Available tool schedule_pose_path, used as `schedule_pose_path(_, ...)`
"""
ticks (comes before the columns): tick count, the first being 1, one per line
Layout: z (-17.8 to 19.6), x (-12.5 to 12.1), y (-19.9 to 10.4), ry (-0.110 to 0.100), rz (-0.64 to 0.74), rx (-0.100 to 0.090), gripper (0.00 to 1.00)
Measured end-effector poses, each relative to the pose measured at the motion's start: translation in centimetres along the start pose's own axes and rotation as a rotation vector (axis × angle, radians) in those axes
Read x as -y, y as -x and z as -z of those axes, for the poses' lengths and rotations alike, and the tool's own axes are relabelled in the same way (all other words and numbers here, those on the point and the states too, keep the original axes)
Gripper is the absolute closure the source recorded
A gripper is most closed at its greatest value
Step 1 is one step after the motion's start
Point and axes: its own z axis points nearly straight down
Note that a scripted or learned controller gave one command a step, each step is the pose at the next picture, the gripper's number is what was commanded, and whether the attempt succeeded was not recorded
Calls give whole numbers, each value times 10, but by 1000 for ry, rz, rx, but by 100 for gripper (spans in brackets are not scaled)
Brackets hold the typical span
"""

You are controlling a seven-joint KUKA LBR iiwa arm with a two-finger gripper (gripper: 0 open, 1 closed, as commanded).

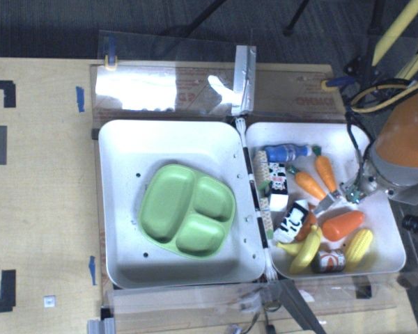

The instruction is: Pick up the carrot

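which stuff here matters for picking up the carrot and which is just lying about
Part of the job:
- carrots in the right bin
- gripper, just beside them

Just lying about:
- green divided plate in the left bin
- blue bottle
- banana
- corn cob
- larger orange vegetable
- small can

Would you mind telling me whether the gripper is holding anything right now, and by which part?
It cannot be told: the gripper sits low among the carrots in the right bin.
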Motion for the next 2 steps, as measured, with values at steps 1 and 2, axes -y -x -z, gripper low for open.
schedule_pose_path(1,-38,-65,21,1,211,-1,0)
schedule_pose_path(2,-26,-67,23,7,209,4,100)
